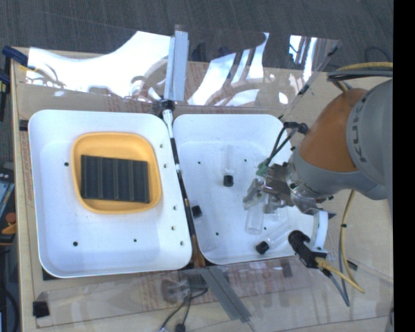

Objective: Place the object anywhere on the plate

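I'm reading the object (254, 220) as a small clear plastic piece lying in the right bin (214, 133), toward that bin's near-right corner. It's transparent against white, so its outline is hard to make out.

Handling, my guess: light, stiff, smooth-walled, so slippery. It's likely to skid or roll if nudged rather than pinched square. I'd take it across its narrow width at mid-length, not at an end.

The claw (257, 194) is sitting just above and beside the object, on its far side, low over the bin floor. I can't tell whether it's spread or closed, and I'm not seeing the object gripped, so I'm calling it not held.

Other bits in the right bin: a small black piece (262, 247) near the near edge, another (227, 180) toward the middle, one (196, 212) by the left wall.

Further left, the yellow plate (83, 151) with a dark ridged insert (115, 178) is sitting in the left bin (48, 234), well apart from the object, across the divider between the bins. The plate's rim is raised, so anything carried over needs to clear it.
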You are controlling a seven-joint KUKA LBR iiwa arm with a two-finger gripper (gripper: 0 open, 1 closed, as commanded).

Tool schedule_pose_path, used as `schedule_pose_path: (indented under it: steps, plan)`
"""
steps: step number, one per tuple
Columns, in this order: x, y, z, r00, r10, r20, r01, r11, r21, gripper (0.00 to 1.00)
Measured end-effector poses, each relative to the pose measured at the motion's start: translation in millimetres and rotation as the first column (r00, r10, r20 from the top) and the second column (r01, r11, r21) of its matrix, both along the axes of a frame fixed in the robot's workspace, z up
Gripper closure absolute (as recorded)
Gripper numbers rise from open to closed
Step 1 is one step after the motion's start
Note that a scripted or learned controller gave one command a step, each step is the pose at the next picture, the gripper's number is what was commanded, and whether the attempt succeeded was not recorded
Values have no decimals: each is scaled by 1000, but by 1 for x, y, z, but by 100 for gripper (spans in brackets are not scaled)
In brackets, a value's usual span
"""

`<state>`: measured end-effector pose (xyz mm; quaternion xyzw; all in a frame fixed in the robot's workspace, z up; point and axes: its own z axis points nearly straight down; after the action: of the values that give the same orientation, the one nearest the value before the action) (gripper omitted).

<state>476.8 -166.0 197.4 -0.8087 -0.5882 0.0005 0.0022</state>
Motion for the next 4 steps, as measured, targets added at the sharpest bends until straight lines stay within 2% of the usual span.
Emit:
schedule_pose_path:
  steps: [1,2,3,4]
  plan:
    - [0,0,0,1000,0,0,0,1000,0,0]
    - [20,-28,142,979,205,3,-205,979,-3,0]
    - [53,-38,185,969,245,2,-245,969,-2,0]
    - [44,59,99,829,560,1,-560,829,1,0]
